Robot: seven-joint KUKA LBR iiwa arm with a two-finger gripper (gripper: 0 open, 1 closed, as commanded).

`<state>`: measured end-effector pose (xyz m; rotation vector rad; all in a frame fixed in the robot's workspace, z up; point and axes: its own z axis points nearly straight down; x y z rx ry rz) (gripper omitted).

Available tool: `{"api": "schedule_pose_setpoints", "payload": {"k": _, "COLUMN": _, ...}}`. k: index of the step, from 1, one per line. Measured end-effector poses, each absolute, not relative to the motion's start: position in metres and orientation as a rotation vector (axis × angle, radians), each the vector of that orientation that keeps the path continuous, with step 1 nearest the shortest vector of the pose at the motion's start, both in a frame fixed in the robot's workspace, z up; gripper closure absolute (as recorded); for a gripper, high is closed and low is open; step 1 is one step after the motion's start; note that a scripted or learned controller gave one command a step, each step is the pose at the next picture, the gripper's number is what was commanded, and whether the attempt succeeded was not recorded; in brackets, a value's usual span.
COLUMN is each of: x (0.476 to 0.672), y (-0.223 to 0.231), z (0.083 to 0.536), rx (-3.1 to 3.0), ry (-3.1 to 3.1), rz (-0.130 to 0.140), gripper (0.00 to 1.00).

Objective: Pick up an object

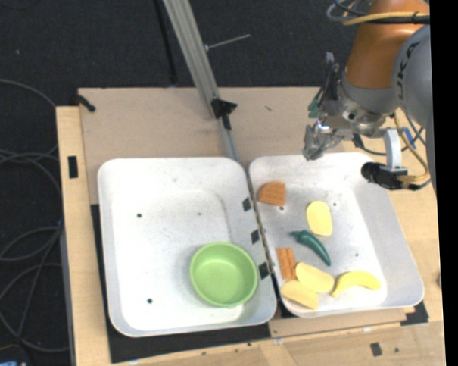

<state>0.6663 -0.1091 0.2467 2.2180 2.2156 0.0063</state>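
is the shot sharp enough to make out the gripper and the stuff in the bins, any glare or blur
Camera view: soft overall. The gripper is small and blurred, its shape indistinct. White bins read bright, mildly washed out, without hard glare. The green bowl and green pepper keep clear outlines. Shadows are faint; lighting is even.

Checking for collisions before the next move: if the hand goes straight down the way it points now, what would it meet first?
Probably bare floor of the right bin near its back rim. The hand hangs above that edge; the orange-brown piece lies off to the side. Depth is unclear.
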Motion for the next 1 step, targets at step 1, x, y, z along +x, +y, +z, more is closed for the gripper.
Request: {"api": "schedule_pose_setpoints", "payload": {"k": 1, "x": 0.6672, "y": -0.1099, "z": 0.2698, "rx": 2.216, "ry": 2.222, "rz": 0.004, "gripper": 1.00}}
